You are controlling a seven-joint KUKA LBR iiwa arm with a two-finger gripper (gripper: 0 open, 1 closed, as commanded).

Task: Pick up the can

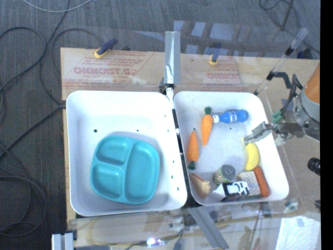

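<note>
The can [226, 174] stands near the front of the right bin [223, 99], showing a grey round top and a dark label. It sits among other items, with a black-and-white object [237, 189] touching its front right. My gripper [258, 133] hangs over the right side of that bin, just above the banana [252, 156]. It is behind and to the right of the can, apart from it, and nothing shows in its grasp. The grey arm with its orange band [314, 87] comes in from the right edge.
The right bin also holds two orange carrots [206, 129] [193, 147], a blue bottle [232, 117], a brown cone-like piece [200, 184] and a red sausage [261, 182]. A teal divided plate [126, 169] lies in the left bin [83, 108].
</note>
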